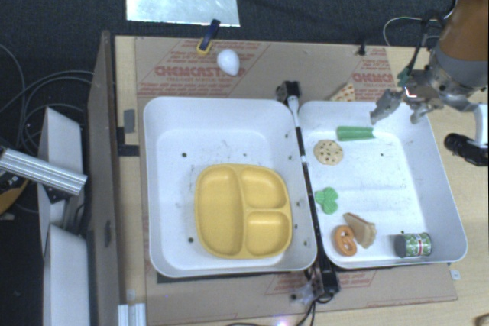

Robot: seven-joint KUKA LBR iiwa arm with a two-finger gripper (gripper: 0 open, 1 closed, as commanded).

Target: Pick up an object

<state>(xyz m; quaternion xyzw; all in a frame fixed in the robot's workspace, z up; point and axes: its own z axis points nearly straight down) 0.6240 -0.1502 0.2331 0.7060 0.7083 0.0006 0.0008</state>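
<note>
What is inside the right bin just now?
In the right bin: a green stick, cookie, green leaf, pretzel, bread wedge and can. The bread partly covers the pretzel.

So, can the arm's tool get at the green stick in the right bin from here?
Probably yes. The tool hovers at the right bin's upper right, beside the green stick, which lies alone near the top wall. The cookie sits below it, apart, so the way looks free.
</note>
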